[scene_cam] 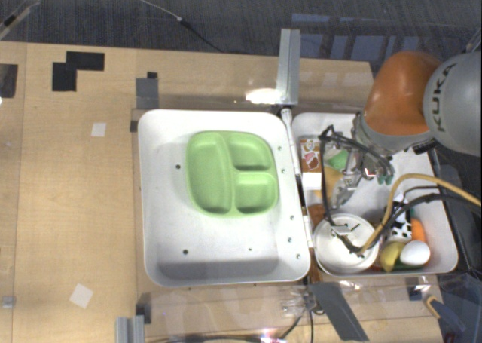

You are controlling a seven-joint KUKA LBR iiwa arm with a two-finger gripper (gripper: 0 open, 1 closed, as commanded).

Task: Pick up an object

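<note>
My gripper (348, 187) hangs low inside the right bin (450, 260), under the orange-banded wrist (399, 100). Around it lie a brown and white packet (309, 154), a small green object (337, 160) and a yellow block (331, 181) at the bin's left side. Just in front of the gripper sits a white bowl (343, 247). A yellow banana-like piece (389, 256), a white egg (414, 252) and an orange carrot-like piece (418, 230) crowd the bin's front right corner. Wrist hardware and cables hide the gripper's tip.
The left bin (162, 258) holds a green divided plate (230, 172). A yellow hose (425, 179) and black cables loop from the wrist over the right bin. A metal post (289, 66) stands behind the wall between the bins.
</note>
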